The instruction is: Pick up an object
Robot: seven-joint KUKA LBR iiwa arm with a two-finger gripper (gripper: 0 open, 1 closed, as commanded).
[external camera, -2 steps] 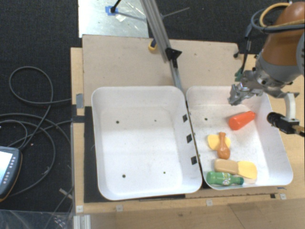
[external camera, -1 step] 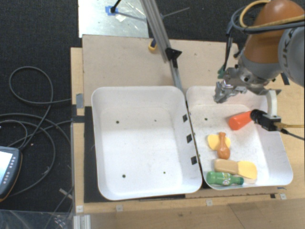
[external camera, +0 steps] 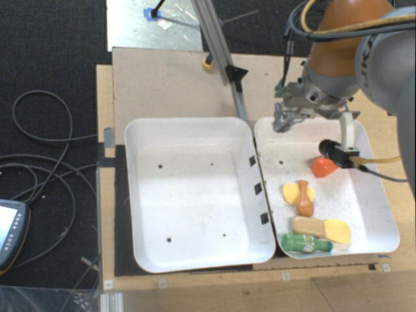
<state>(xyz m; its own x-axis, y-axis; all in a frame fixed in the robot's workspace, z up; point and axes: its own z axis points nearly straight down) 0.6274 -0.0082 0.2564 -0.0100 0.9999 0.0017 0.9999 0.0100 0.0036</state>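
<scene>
Orange-red toy (external camera: 323,168) in the right bin (external camera: 380,203), near its far right side, just beside a black fitting (external camera: 338,151); further forward, a brown-and-yellow piece (external camera: 302,197), a tan-and-yellow block (external camera: 322,228) and a green bottle (external camera: 307,243) lying flat at the near rim. Gripper (external camera: 283,123) up over the bin's far left corner, nothing between its fingers; spread or pressed together, cannot tell. Best approach, probably: straight down over one isolated piece, well clear of the wall.
</scene>
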